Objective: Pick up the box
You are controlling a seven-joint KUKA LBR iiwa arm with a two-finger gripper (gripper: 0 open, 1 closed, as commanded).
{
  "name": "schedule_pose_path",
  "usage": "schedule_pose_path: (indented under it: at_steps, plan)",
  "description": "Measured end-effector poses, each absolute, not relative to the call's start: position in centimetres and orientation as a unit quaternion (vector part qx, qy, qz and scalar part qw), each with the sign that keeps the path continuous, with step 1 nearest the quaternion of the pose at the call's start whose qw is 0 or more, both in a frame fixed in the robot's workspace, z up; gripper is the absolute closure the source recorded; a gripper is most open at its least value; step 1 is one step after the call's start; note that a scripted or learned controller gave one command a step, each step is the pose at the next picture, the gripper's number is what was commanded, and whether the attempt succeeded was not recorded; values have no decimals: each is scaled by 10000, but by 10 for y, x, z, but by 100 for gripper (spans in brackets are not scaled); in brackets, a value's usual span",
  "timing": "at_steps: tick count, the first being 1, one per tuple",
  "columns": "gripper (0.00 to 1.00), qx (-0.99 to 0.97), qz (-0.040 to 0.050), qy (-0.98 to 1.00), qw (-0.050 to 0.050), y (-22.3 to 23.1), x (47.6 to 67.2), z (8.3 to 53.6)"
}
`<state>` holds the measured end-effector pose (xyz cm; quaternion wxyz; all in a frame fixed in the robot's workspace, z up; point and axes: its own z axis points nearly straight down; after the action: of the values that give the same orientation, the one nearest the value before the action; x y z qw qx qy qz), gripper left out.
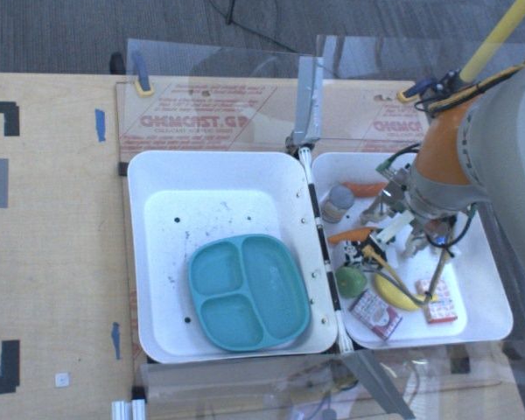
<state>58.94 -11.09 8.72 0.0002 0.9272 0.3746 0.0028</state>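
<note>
We take this for a robotics lab — the grey, orange-banded robot arm (455, 147) above two shallow white plastic bins (149, 182), clear acrylic panels (245, 68) behind them, blue tape marks (100, 125) on the plywood bench (52, 234).

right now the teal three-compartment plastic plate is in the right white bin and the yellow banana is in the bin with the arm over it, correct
Not quite. The camera view shows the teal three-compartment plastic plate lying in the left white bin, not the right one. The rest holds: the yellow banana lies in the right white bin, where the grey arm with the orange band reaches in.
</note>
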Motion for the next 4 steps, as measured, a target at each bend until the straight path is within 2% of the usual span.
schedule_pose_path:
  at_steps: [1, 2, 3, 4]
  plan:
    - [0, 9446, 31, 3282, -32, -174, 632, 87]
    - [0, 9791, 13, 2035, 20, -156, 634, 86]
    - [0, 9811, 62, 1933, -59, -210, 565, 88]
    - [0, 9942, -42, 1073, -82, -212, 646, 99]
